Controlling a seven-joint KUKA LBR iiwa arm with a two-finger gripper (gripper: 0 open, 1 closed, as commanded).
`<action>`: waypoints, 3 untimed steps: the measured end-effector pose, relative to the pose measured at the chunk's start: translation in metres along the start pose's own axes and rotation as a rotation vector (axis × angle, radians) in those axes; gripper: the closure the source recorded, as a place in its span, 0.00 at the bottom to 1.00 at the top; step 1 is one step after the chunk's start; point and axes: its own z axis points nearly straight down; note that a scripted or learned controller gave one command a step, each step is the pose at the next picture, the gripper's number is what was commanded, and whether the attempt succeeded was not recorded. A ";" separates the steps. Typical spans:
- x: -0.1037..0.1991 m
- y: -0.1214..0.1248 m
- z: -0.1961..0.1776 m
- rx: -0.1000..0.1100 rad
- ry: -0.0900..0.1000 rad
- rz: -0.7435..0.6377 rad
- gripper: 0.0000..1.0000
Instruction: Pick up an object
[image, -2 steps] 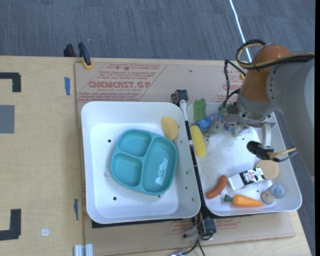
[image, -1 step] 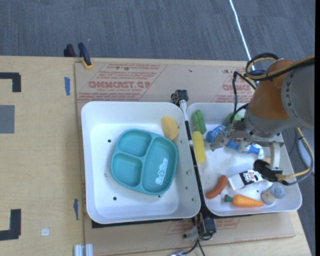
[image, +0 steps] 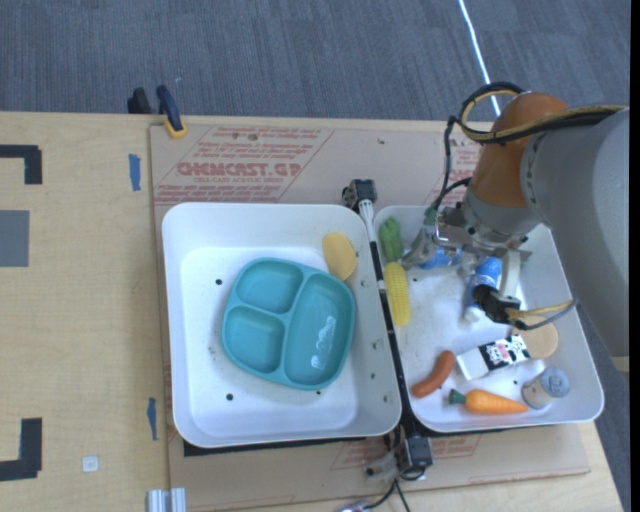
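- The gripper hangs low over the back part of the right bin, close to the back rim. Whether it is wide or narrow cannot be told.
- A small blue thing lies right under it, and a green vegetable sits just beside it in the back left corner.
- A corn cob lies along the right bin's left wall.
- Near the front rim lie a red sausage, a carrot, a black-and-white carton, a tan disc and a grey round piece.
- Bare white floor stays open mid-bin, between the corn cob and the carton.
- In the left bin, a teal divided plate sits in the middle, ringed by bare floor. A yellow piece lies near the back right corner.
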 end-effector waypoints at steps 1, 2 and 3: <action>-0.080 -0.002 0.000 0.007 0.008 -0.176 0.00; -0.068 0.033 0.002 0.046 0.022 0.429 0.00; -0.065 0.033 -0.008 0.049 0.025 0.428 1.00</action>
